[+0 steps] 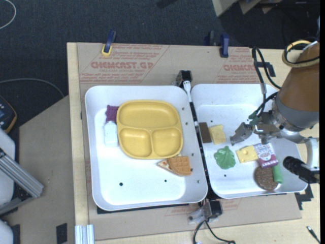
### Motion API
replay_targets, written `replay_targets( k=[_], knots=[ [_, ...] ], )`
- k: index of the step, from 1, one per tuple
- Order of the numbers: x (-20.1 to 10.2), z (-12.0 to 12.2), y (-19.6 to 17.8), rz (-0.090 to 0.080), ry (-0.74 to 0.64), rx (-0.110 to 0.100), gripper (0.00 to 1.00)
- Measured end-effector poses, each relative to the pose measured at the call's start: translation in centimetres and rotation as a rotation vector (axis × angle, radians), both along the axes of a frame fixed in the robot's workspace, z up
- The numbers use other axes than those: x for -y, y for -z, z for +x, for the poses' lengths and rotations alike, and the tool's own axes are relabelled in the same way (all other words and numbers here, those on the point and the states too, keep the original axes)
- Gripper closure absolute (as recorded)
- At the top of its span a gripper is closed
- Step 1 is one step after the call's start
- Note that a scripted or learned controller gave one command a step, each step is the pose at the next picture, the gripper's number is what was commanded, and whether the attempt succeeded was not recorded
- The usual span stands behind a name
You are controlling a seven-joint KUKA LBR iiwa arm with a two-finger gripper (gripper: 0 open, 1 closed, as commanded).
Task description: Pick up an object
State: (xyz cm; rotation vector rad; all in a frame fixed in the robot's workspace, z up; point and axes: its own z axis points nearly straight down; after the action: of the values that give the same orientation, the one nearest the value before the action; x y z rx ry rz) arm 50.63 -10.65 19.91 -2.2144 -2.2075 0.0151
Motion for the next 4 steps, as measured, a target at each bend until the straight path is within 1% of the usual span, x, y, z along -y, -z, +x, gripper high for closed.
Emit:
replay_targets(
  k=[1,2,3,4],
  knots=[
    [0.0,0.3,-0.7,-0.002,-0.003,0.014,0.00],
    [0.3,0.7,5.5,-0.001,-0.002,0.009,0.00],
    [0.2,0.6,10.8,-0.001,-0.003,0.011,0.00],
    [0.3,0.7,9.4,-0.003,-0.001,0.018,1.00]
  ],
)
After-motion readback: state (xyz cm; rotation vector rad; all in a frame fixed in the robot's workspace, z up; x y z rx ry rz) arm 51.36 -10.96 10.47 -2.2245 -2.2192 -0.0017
